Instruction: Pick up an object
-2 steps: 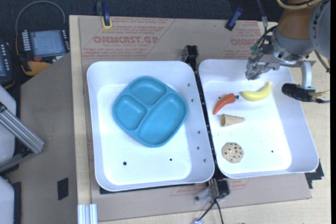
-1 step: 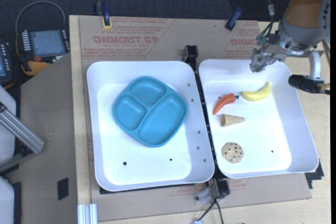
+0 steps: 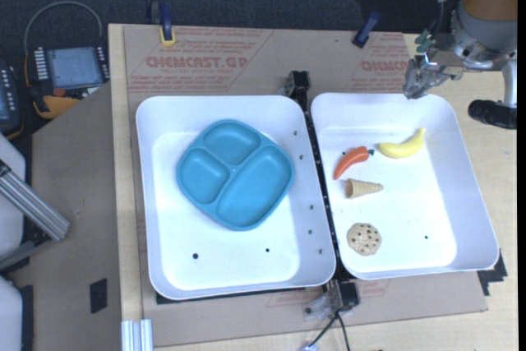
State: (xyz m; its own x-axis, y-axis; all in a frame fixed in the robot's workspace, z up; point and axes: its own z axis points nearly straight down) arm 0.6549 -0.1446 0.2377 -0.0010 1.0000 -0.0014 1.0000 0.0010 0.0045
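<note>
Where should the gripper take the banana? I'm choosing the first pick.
Probably at the middle of the banana, coming straight down, fingers closing across its narrow width. It lies flat and alone in the right bin, curved, long axis slanting up to the right, with the chili off its left end. The gripper is above the bin's far edge.

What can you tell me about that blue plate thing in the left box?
The blue plate looks like smooth plastic, rounded in outline and split by raised ridges into three compartments, two smaller and one larger. It lies flat, right way up and turned at an angle, near the middle of the left white bin, resting on its floor. Nothing sits in it.
</note>
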